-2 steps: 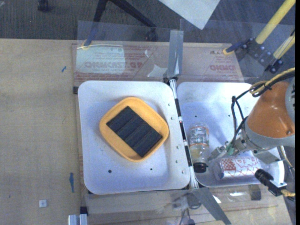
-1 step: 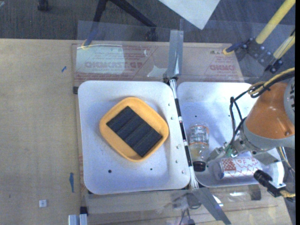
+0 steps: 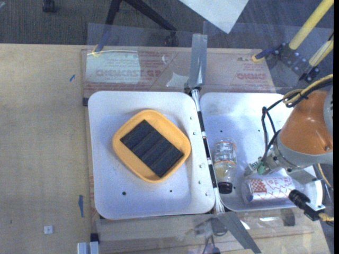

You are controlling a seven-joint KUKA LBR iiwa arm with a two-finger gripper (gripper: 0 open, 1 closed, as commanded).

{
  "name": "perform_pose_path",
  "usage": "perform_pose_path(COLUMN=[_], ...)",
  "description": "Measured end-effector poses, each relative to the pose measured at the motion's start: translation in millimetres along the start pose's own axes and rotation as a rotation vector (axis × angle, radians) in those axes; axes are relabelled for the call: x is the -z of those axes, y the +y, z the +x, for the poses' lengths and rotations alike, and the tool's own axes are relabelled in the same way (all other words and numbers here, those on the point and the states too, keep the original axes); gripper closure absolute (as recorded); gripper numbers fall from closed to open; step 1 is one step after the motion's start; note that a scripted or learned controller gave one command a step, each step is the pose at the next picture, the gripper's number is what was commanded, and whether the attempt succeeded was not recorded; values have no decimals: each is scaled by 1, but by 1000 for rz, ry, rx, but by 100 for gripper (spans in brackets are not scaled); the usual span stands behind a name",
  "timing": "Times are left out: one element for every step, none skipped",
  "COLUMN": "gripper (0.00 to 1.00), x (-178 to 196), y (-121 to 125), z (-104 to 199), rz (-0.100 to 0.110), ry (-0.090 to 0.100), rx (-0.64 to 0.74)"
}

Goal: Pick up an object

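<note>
The right white bin [image 3: 233,110] lies beneath the jaws, the left white bin [image 3: 106,120] adjoins it to their left on the wooden bench [image 3: 37,142], and well beyond them stand a black chair base [image 3: 132,7] and a white sheet [image 3: 217,1].

The arm [image 3: 310,131] hides its gripper and covers part of the can [image 3: 267,189].
</note>
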State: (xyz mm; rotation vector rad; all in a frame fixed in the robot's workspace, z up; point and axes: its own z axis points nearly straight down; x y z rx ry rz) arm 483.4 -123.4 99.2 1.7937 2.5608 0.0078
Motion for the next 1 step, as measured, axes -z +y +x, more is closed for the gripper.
perform_pose_path(gripper=[100], x=[85], y=[21], z=[64], rz=[13], ry=[9], rx=[-32])
